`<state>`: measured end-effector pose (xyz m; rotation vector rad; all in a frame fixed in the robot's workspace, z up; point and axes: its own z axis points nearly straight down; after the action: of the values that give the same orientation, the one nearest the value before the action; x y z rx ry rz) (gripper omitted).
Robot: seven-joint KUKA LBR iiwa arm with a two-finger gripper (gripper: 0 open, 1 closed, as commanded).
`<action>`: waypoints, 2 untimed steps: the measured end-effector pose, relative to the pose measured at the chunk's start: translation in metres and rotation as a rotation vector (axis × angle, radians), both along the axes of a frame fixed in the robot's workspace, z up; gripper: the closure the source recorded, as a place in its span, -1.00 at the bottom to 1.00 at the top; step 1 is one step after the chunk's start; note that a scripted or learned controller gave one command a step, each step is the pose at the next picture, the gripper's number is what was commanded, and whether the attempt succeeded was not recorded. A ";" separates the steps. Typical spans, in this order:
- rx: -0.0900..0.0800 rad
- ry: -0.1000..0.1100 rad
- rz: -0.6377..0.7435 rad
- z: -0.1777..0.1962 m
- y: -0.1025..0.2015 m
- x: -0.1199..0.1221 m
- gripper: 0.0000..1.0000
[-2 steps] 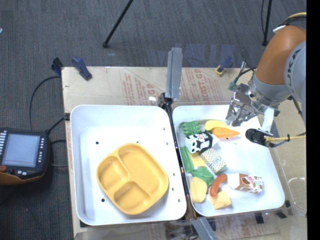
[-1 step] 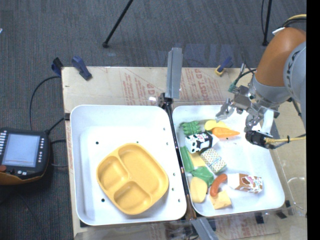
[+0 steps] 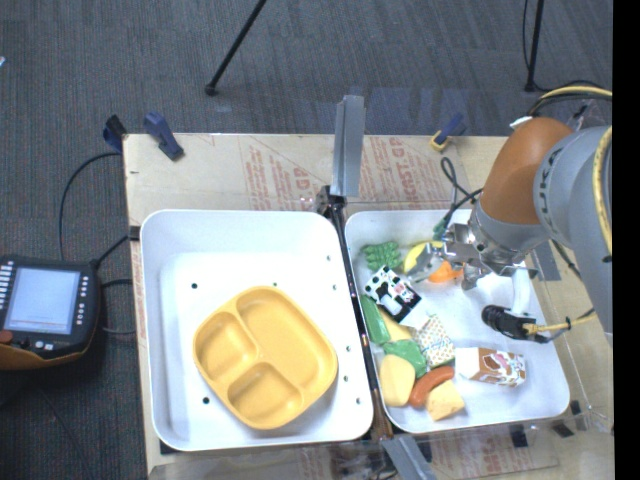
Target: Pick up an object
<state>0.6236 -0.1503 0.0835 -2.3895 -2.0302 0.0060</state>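
Note:
The right bin holds several toy foods. My gripper hangs low over its back part, right above a small orange piece and beside a yellow piece. The wrist hides how the gripper stands on the orange piece. Left of it lie a green toy and a black-and-white spotted box. Nearer the front are a patterned packet, a pale yellow fruit, a red sausage, a yellow wedge and a brown-and-white carton.
The left bin carries a yellow divided plate. A long green piece lies along the right bin's left wall. A metal post stands behind the divider between the bins. The arm comes in from the right.

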 end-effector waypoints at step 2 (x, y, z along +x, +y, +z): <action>0.003 0.006 -0.004 0.006 -0.001 -0.001 -1.00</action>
<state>0.6229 -0.1509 0.0891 -2.3892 -2.0210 0.0108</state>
